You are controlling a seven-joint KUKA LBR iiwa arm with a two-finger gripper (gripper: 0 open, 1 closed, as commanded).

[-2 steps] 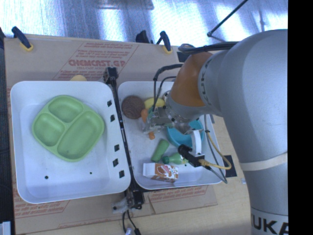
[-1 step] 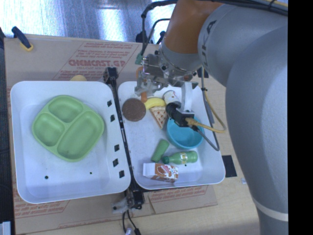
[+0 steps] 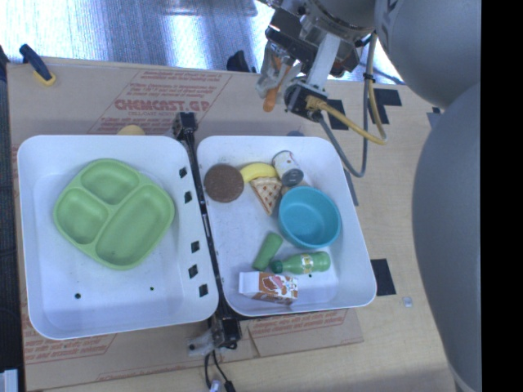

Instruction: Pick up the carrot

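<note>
The gripper (image 3: 274,86) is closed on the carrot (image 3: 269,100). The carrot is a thin orange piece that hangs between the two fingers, and its lower tip comes out under them. The main danger, as I judge it, is that the carrot slips out. The hold seems to be near its upper end only, so it hangs tilted, and a quick move or a turn of the wrist could let it swing and fall. If it falls here, it would land on the cardboard sheet (image 3: 163,96) under the gripper and not in a bin, because the gripper hangs just beyond the far rim of the right bin (image 3: 351,243). The yellow cable (image 3: 351,125) loops just to the right of the fingers, and it could pull on the wrist if the arm turns. The arm reaches in from the right with the wrist bent down and the fingers pointing down and a little to the left. The banana (image 3: 256,171), the small can (image 3: 287,168) and the blue bowl (image 3: 309,216) lie below and nearer to the camera, well apart from the fingers.
</note>
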